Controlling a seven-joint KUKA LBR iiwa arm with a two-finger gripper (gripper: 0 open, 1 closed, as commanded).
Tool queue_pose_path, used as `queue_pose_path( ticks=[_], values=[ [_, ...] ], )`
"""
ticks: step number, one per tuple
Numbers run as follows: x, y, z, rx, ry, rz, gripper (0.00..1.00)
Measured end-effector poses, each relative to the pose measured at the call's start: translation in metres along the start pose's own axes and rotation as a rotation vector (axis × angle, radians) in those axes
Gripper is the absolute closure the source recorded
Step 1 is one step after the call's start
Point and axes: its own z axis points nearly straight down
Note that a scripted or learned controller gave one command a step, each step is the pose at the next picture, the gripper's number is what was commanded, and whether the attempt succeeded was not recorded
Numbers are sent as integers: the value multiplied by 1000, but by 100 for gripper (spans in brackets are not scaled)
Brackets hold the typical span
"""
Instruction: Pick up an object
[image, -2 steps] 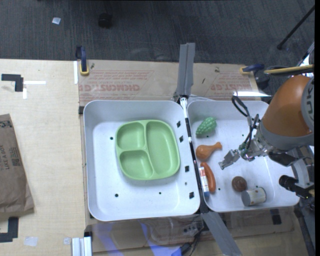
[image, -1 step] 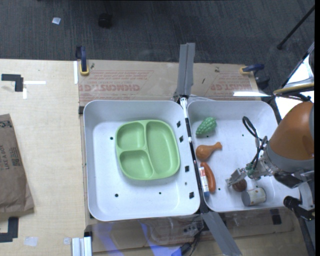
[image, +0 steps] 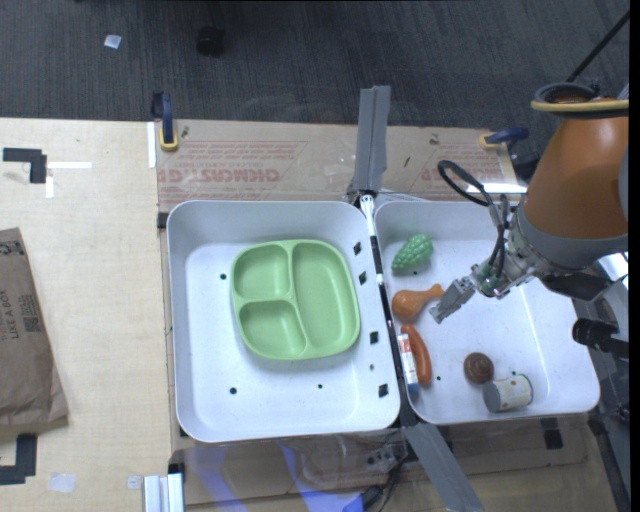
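Gripper (image: 447, 305) hangs over the right bin (image: 560, 395), fingers slightly spread w/ nothing between them, tip just right of the orange pear-shaped toy (image: 415, 300). Green bumpy toy (image: 412, 253) sits above it; hot dog (image: 418, 357) by the divider; brown ball (image: 479, 367) touching the grey can (image: 508, 392) near front. Left bin (image: 200, 380) holds a green divided plate (image: 296, 298).

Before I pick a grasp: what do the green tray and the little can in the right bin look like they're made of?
Green tray: looks like matte moulded plastic, one even colour with soft rounded dividers. Can: probably metal or a plastic replica; grey-white sides with a pale end, too small to tell.
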Motion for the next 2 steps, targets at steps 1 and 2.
queue_pose_path(
  ticks=[1,2],
  values=[
    [-41,-43,73,2,2,-144,0],
    [-75,-75,145,1,2,-21,0]
  ],
)
